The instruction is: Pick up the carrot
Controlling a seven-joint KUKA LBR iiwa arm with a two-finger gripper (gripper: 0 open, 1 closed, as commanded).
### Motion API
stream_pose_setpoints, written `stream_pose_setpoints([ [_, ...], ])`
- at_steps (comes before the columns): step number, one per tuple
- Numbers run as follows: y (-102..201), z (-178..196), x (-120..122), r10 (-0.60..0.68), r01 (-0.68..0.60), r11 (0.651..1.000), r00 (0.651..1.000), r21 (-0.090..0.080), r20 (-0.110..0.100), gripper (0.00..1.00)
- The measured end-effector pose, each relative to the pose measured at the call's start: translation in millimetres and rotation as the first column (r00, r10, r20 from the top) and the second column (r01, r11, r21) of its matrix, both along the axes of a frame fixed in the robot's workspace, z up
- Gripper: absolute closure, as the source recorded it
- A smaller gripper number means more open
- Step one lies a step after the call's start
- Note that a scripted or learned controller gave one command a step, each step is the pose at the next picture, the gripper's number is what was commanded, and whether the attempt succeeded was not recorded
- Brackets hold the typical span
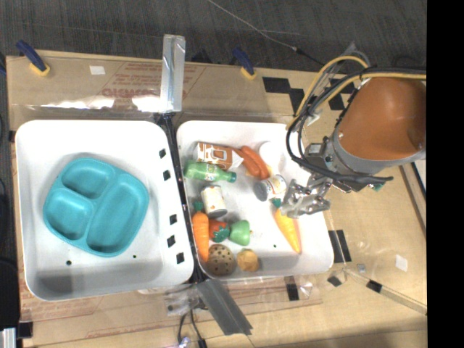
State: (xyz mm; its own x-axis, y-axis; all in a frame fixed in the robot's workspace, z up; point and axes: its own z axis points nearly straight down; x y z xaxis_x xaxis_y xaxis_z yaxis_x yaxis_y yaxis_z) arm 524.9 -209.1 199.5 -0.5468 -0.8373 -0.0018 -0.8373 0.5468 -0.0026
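Two carrot-like items lie in the right bin (319,256). A yellow-orange carrot (289,230) rests near the bin's right wall, pointing toward the front. An orange carrot (201,232) lies by the left wall. My gripper (301,203) hangs just over the thick upper end of the yellow-orange carrot, with the arm's orange band (380,118) behind it to the right. Nothing is visibly lifted.
The right bin also holds an orange carton (212,154), a green bottle (209,172), a red-orange sausage shape (254,162), two small cans (214,199) (267,188), a green pepper (240,231) and a brown ball (221,261). A teal divided plate (96,205) sits in the left bin.
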Motion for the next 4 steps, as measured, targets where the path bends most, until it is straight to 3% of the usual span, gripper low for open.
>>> stream_pose_setpoints([
  [1,3.8,-101.1,-48.7,0.301,-0.3,0.954,0.954,0.006,-0.008,1.0],
  [2,35.8,61.5,-45.9,0.44,-0.44,0.898,0.898,-0.006,0.002,1.0],
  [3,54.4,49.4,-47.1,0.781,-0.781,0.624,0.624,0.001,-0.002,1.0],
  [4,93.1,31.3,-15.6,0.911,-0.911,0.412,0.412,0.003,-0.001,1.0],
])
